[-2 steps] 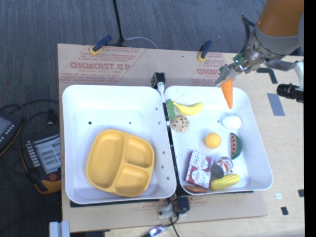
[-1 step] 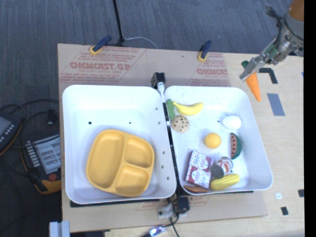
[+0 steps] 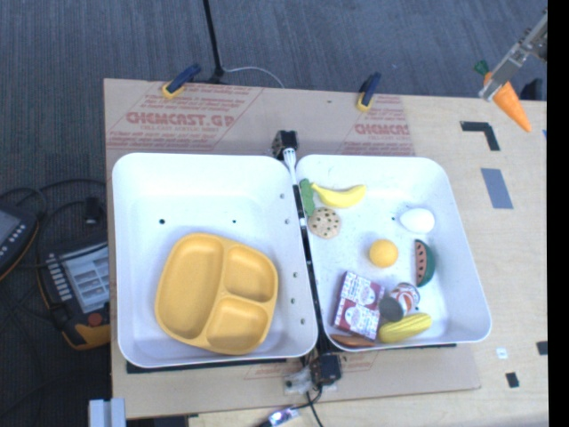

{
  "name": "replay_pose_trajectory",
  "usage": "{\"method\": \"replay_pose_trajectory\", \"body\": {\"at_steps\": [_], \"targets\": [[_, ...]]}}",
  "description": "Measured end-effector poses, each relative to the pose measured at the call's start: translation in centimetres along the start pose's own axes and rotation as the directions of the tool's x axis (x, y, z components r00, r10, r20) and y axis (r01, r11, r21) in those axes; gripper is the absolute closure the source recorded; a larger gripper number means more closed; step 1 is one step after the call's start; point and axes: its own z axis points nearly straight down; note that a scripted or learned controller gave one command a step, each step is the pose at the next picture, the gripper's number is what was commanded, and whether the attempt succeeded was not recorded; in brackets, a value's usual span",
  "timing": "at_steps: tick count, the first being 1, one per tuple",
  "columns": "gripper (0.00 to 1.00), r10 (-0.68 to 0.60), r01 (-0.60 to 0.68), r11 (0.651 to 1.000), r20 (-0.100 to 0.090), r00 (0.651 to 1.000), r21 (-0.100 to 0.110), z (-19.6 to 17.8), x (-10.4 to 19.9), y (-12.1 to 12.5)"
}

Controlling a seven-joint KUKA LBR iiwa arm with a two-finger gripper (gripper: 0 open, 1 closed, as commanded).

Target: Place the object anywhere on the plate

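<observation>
The surface [image 3: 516, 265] is pale wood, and a printed cardboard sheet [image 3: 178, 123] lies under two white bins [image 3: 142, 185], held at its far edge by two yellow-and-blue clamps [image 3: 181, 79]. A black pole [image 3: 208, 20] rises beyond the far-left clamp. Grey carpet [image 3: 356, 25] spreads beyond. At the left, on the floor, sit a black device [image 3: 13, 234] and tangled cables [image 3: 62, 198].
</observation>
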Motion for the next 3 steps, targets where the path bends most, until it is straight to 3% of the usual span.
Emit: {"method": "replay_pose_trajectory", "body": {"at_steps": [1, 3], "targets": [[1.00, -0.076, 0.076, 0.997, -0.019, 0.997, 0.005, 10.6, 5.1, -4.9], [1.00, -0.078, 0.078, 0.997, 0.004, 0.997, -0.004, 8.1, 4.8, -4.4]]}}
